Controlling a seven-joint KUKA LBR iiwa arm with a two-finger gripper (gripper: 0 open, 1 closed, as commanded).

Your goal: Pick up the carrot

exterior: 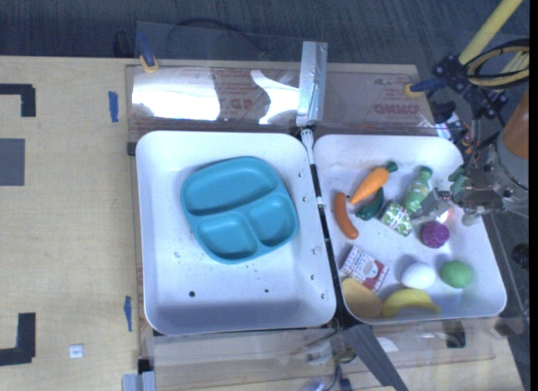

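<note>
The carrot (pixel 371 184) is parked at the upper middle of the right bin (pixel 492 297), tip crowded by a dark green item (pixel 372 209), so the wrong thing could easily get nabbed. The gripper (pixel 467 197) is seen at the bin's right edge; its state can't be told. A blue tray (pixel 239 208) is sat in the left bin (pixel 160 238), 2 bins on a wood bench (pixel 67 213).

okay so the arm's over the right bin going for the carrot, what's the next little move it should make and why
Probably shift the hand toward the bins' divider until it sits above the carrot. The hand hovers near the right bin's outer edge, by the purple item, while the carrot lies apart from it, tilted, close to the green bottle and the orange sausage. Only then descend.
</note>
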